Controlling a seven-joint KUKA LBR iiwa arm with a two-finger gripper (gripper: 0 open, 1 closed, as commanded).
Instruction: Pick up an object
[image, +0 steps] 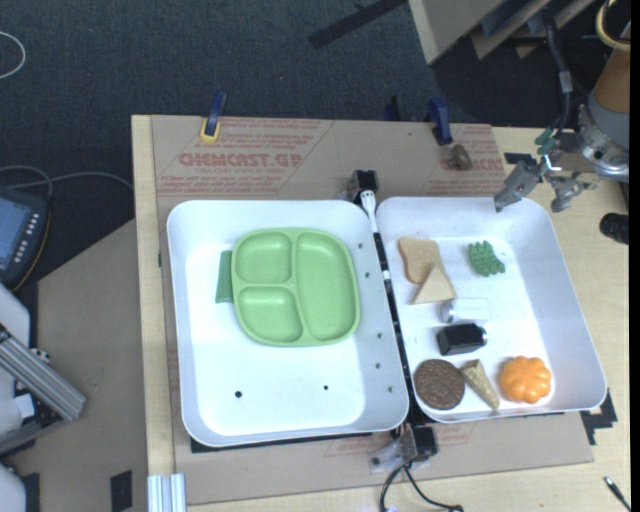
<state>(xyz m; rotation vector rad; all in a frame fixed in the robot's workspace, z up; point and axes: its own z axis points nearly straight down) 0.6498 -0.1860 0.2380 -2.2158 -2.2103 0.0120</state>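
Cardboard-topped worktop carries two white bins; nearest in the right bin lie a brown disc, a tan wedge and an orange pumpkin, then a black block, bread slices and a green cluster, while the left bin holds a green divided tray. Best bet looks like a straight-down approach on a well-separated item such as the pumpkin, centred between neighbours. Gripper hovers at the right bin's far rim, fingers apart, holding and touching nothing.
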